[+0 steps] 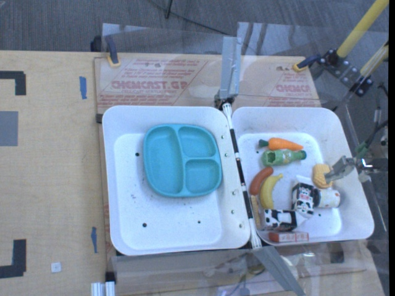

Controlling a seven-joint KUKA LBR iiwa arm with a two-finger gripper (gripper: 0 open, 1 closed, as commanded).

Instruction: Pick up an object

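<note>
The right bin holds several small objects. An orange carrot lies at the back, with a green bottle just in front of it. A red sausage and a yellow banana lie side by side near the bin's left wall. A yellow bread-like piece sits towards the right, beside a white cup and a black-and-white cow-patterned carton. Another cow-patterned item lies at the front. My gripper reaches in from the right, its tip just beside the bread-like piece.
The left bin carries a teal divided plate. A metal divider separates the bins. Cardboard sheets lie behind them. A small red-and-white box rests at the right bin's front wall. Yellow poles stand at the back right.
</note>
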